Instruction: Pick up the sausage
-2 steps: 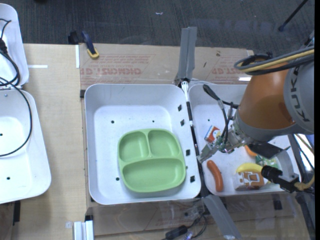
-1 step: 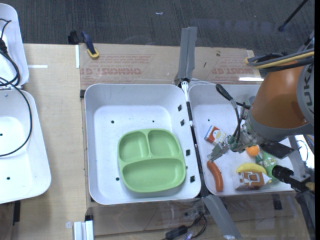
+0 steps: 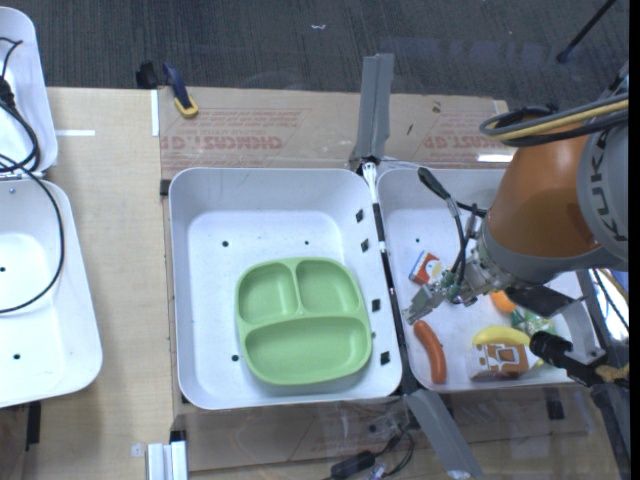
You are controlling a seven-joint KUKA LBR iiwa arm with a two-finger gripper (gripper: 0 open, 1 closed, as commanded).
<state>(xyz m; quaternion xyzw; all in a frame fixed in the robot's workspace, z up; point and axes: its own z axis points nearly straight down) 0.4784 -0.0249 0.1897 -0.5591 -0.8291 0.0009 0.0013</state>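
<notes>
Lowest in the camera view, the short reddish-orange plastic sausage (image 3: 431,351) is found lying flat by the right bin's (image 3: 395,268) near-left wall, slightly slanted, smooth with rounded ends. Nothing's been grabbed yet; the gripper (image 3: 428,297) hangs just above its upper end, and how far the fingers are spread can't be made out. Probably best squeezed mid-length, across the width. A yellow toy banana (image 3: 500,337) sits beside it.

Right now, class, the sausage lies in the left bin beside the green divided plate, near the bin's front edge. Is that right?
Not quite. The camera view shows the sausage lying in the right bin, near its front edge, below the gripper. The green divided plate sits alone in the left bin, so the two are in separate bins.
</notes>
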